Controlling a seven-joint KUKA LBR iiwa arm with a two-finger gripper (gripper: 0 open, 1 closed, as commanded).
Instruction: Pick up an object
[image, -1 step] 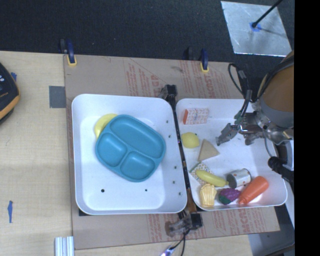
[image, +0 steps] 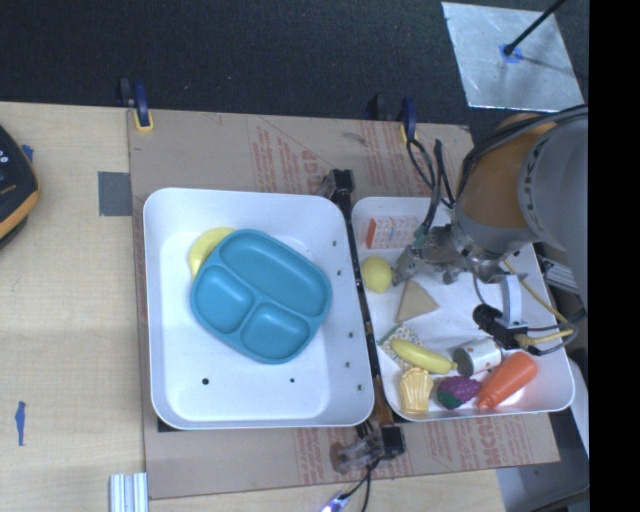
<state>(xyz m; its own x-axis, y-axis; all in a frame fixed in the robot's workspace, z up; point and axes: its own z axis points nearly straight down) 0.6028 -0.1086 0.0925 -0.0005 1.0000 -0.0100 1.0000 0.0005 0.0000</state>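
right now you are looking at the grey two-finger gripper hanging low over the upper part of the right shallow white bin, and you cannot tell from this slanted view whether it is released or clenched; nothing is showing in its grasp. just beside it toward the left is lying the small round yellow plastic lemon, the nearest thing to take, with no long axis to line up on. just below the gripper is sitting the tan wedge-shaped plastic slice. further down are lying the yellow plastic banana, slanting across the bin, and the orange plastic carrot well apart at the lower right. the blue three-compartment plastic plate is resting in the left shallow white bin.
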